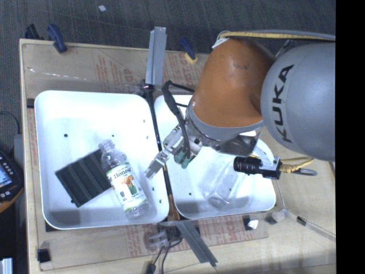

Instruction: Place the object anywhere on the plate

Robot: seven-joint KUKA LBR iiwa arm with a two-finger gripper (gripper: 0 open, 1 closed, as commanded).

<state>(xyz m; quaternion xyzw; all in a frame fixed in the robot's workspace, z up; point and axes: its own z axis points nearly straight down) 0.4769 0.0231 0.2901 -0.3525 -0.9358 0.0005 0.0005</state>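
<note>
Bottle [123, 182], clear plastic with a white, green and orange label, lies on its side in the left bin [57, 110], in the lower middle of the frame. Its cap end points toward the upper left and its base toward the bin's lower right corner. The black ribbed plate [84, 178] lies flat just to the left of it, turned at an angle to the bin walls. The bottle's neck and shoulder rest along the plate's right edge; most of its body lies on the white floor beside the plate.

The gripper [165, 156] hangs at the centre of the frame, over the dark divider where the two bins meet, tilted down toward the lower left. Nothing can be seen in its grasp, and I cannot tell whether it is apart or together. It is near the bottle but not touching it.

The grey arm [296, 101] with its orange band [234, 79] covers much of the right bin [188, 207]. On that bin's floor, in the lower right, lies a transparent object [221, 188], too faint to identify.
</note>
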